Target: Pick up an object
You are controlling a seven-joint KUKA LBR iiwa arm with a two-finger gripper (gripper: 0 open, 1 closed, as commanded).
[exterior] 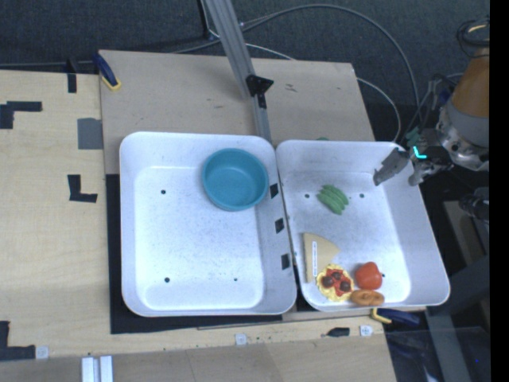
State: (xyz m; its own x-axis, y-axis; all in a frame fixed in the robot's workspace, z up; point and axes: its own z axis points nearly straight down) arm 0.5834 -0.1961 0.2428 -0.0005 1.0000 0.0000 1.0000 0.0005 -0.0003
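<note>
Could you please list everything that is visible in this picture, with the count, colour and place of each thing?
bins: 2, white, side by side on the bench
bowl: 1, blue, left bin, far right corner
green toy: 1, green, right bin, middle
pizza slice: 1, tan with red and yellow topping, right bin, near edge
tomato: 1, red, right bin, right of the pizza slice
orange piece: 1, orange-brown, right bin, just in front of the tomato
gripper: 1, grey, over the right bin's far right corner, holding nothing

Two white bins point(191, 138) on the bench point(159, 86)
We see a grey pole point(231, 34) at 12 o'clock, black tape point(77, 189) at 9 o'clock.
</note>
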